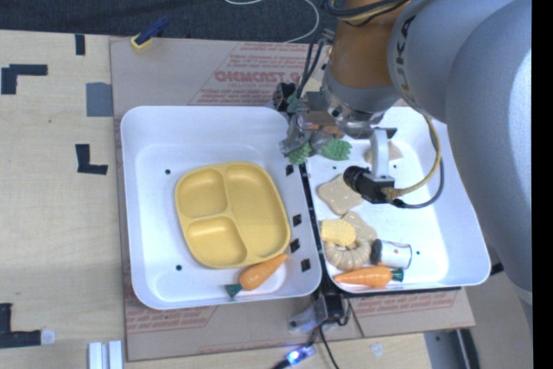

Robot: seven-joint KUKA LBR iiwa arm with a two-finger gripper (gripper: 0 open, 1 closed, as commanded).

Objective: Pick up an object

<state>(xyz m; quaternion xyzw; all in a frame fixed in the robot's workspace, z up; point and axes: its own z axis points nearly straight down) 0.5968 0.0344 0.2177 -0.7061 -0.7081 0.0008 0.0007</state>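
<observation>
My gripper (301, 134) hangs over the divider between the two bins, at the upper end of the right bin (449, 259). A green broccoli piece (336, 149) lies just right of it, and a smaller green bit (299, 155) shows directly under the gripper; whether it is held cannot be told. Lower in the right bin lie a tan cracker (338, 195), a yellow block (338, 232), a beige ring (347, 254), an orange carrot (367, 276) and a small white cylinder (393, 255).
The left bin (147, 186) holds a yellow divided plate (232, 213) and a second carrot (262, 271) at its front edge. The grey arm with its orange band (371, 30) covers the right bin's upper right. A black cable (406, 194) loops over that bin.
</observation>
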